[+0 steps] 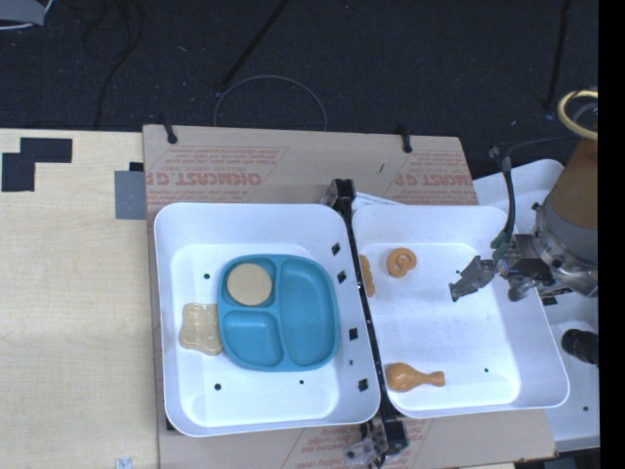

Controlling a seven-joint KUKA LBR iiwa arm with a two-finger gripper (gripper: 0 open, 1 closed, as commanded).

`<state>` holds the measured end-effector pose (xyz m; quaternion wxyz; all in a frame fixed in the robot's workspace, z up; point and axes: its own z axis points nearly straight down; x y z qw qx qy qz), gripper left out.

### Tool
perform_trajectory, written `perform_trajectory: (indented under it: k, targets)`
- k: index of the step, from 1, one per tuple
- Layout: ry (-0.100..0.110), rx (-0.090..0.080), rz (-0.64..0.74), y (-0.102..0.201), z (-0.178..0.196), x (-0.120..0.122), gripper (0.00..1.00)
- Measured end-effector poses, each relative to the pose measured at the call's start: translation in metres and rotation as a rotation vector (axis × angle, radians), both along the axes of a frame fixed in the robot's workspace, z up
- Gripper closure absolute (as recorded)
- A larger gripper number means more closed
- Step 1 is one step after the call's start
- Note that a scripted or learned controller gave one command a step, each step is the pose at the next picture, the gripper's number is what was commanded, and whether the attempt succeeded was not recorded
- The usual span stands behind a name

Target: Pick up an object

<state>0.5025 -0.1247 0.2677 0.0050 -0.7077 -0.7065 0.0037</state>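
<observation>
The gripper (467,283) hovers over the right bin (532,384), holding nothing, its open-or-closed state indeterminable, near a pretzel (400,261) and above a drumstick (414,377).

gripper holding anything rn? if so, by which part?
Nothing held. The gripper hovers over bare floor of the right bin, apart from the swirl pastry and drumstick.

Tan drumstick (414,377) flat in right bin (532,384)

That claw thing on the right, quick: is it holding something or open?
End effector: above the right bin, nothing visibly held; open or closed cannot be told.
</observation>
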Motion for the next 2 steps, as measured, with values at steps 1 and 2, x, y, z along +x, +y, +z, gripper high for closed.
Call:
perform_trajectory:
  k: [1,2]
  targets:
    - [-0.011,-0.002,0.002,0.0,0.005,0.002,0.0]
    - [-0.002,0.001,0.002,0.001,-0.059,0.004,0.0]
